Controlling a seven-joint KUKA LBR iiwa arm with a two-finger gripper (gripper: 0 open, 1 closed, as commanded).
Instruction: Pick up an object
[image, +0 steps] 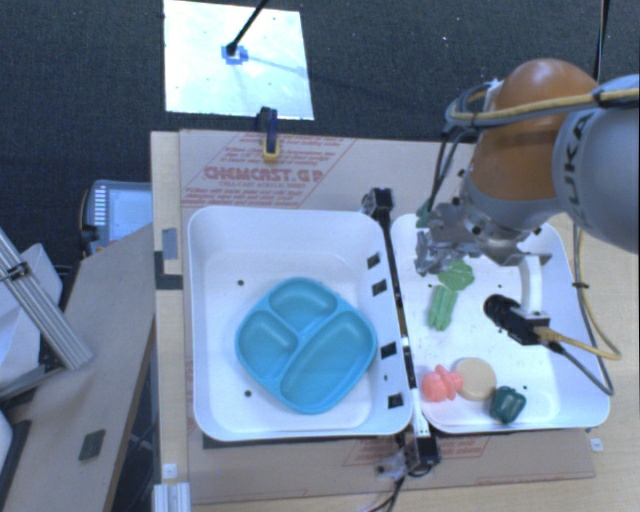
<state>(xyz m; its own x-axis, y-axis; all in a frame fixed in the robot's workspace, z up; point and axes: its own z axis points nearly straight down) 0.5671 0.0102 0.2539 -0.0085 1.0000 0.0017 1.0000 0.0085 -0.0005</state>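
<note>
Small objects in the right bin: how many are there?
4. A green cactus-shaped toy under the gripper; a pink toy, a tan disc and a dark green pepper near the front edge. The arm may hide more.

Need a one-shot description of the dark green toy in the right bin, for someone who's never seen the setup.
Take the right bin, the one the arm reaches into. Go to its near edge, where three small items sit in a row: a pink toy, a tan disc, then the dark green toy nearest the corner. It is small, chunky and darker than the long light-green toy under the pincer.
</note>
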